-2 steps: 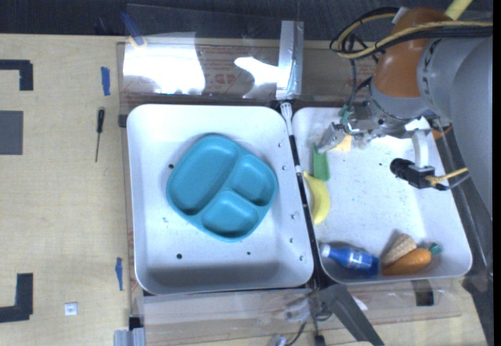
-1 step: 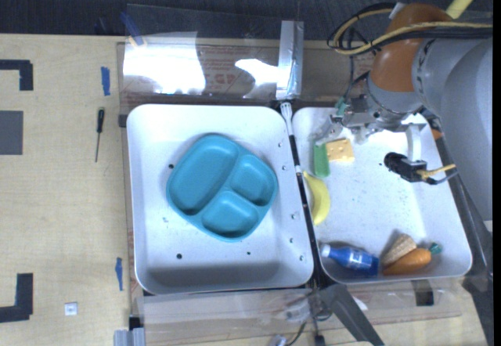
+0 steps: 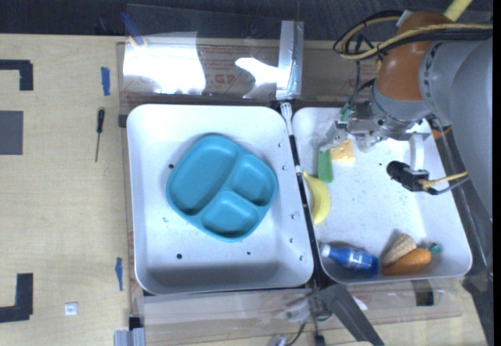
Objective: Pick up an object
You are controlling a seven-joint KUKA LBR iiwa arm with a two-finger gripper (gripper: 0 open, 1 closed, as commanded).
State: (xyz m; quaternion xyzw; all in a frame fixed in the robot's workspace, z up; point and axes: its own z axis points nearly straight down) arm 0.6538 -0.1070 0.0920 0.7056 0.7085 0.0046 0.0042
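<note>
White plastic forms both shallow bins on the counter [image 3: 55, 180]. The left bin [image 3: 149, 258], at the centre of the frame, carries a blue divided plate [image 3: 222, 185]. The right bin [image 3: 368, 203] holds the loose things: a pale yellow block [image 3: 342, 152] and a green piece [image 3: 325, 166] near its upper left corner, a yellow banana [image 3: 318, 197] along its left wall, a blue bottle [image 3: 351, 257] at the lower left, and a tan cone [image 3: 398, 245] touching an orange carrot [image 3: 409, 260] at the lower right.

The grey arm [image 3: 462, 94] with its orange band [image 3: 401, 70] comes in from the upper right of the frame. Its end effector [image 3: 354, 127] sits low over the upper left part of the right bin, just above and slightly right of the pale yellow block, very close to it. Whether it touches the block cannot be made out, and whether it is open or closed cannot be told from this angle. The green piece lies just below and left of it; the banana, bottle, cone and carrot are well apart from it, further down the frame. A black part [image 3: 407, 174] with a cable hangs beside the wrist over the bin's middle.
</note>
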